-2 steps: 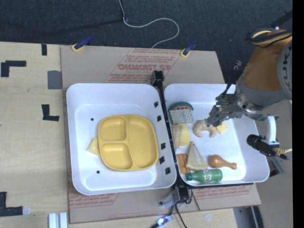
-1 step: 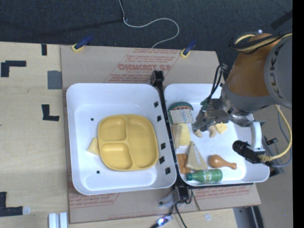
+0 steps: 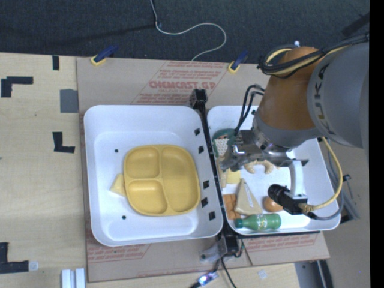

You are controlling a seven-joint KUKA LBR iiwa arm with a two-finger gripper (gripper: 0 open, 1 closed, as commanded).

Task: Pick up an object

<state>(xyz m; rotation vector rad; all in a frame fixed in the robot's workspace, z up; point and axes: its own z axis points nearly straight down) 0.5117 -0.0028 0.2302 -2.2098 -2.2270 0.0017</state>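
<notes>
— Plastic, mostly: two shallow white bins sit side by side on a sheet of printed brown cardboard (image 3: 180,86) laid over the pale wooden worktop (image 3: 36,161). What lies in the left bin (image 3: 99,125)?

— A smooth yellow plate (image 3: 162,180) with rounded corners, pressed into three compartments. A paler yellow wedge (image 3: 117,185) peeks out from under its left edge.

— And the right bin (image 3: 327,188)?

— That one is crowded. A green bottle (image 3: 259,222) lies on its side along the near wall, glossy, with a light label. Just above it rests a tan wedge (image 3: 246,200) shaped like a slice, and to the wedge's right a small rounded orange-brown lump (image 3: 273,205). Something dark green and round (image 3: 223,135) shows at the far left corner, beside a white piece speckled with dots (image 3: 221,144).

— Where is the arm?

— Its bulky wrist, matte grey with a shiny orange band (image 3: 288,104), hangs over the right bin, with black and yellow cables looping round it. The gripper (image 3: 240,152) points down at the clutter near the bin's left wall.

— Are the fingers apart or together?

— One cannot tell; the metal parts blur into the objects beneath, and nothing is plainly seen between them.
</notes>
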